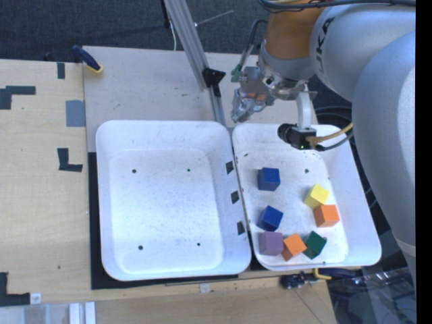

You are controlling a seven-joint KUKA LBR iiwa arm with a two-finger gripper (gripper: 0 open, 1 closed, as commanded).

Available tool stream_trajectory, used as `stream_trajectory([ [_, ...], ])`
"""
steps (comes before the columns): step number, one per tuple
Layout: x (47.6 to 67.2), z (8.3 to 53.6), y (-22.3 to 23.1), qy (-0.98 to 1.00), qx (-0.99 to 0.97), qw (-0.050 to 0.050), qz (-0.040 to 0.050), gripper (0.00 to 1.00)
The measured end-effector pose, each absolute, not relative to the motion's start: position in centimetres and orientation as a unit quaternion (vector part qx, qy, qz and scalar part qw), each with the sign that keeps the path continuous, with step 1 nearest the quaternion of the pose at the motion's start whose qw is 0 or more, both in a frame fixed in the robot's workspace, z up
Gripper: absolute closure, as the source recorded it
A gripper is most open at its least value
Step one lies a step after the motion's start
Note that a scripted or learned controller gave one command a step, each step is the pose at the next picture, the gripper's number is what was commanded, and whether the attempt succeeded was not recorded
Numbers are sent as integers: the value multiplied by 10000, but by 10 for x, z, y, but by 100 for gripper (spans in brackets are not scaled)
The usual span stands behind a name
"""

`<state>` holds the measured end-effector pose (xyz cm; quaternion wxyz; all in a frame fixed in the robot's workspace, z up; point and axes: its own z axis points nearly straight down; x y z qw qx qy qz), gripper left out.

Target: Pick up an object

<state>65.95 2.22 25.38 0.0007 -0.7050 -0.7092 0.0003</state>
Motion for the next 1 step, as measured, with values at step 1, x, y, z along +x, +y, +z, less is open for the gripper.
stream_trajectory([
  [1,663,257,74,-7095,-7047,6,-2,100],
])
